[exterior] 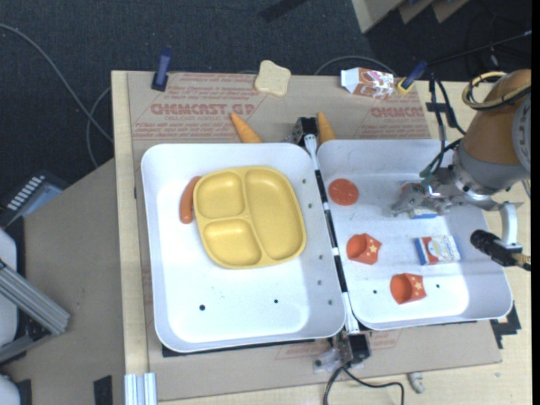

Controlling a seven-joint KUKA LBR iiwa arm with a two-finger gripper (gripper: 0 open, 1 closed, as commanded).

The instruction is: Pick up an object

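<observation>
The right bin (380,154) holds a flat red-orange disc (343,192), a red block with a yellow star (364,248), an orange-red cup-like piece (408,288) and a small blue, white and red packet (436,249). My gripper (415,202) sits low over the right bin's upper right area, just above the packet and to the right of the disc. The left bin (169,251) holds a yellow divided plate (250,216) with a red-orange sausage (186,201) lying at its left side.
On the cardboard behind the bins lie a slice of bread (272,77), an orange carrot piece (245,128), another orange piece (326,127), a small printed carton (368,81) and a blue clip (161,68). Cables run along the right side.
</observation>
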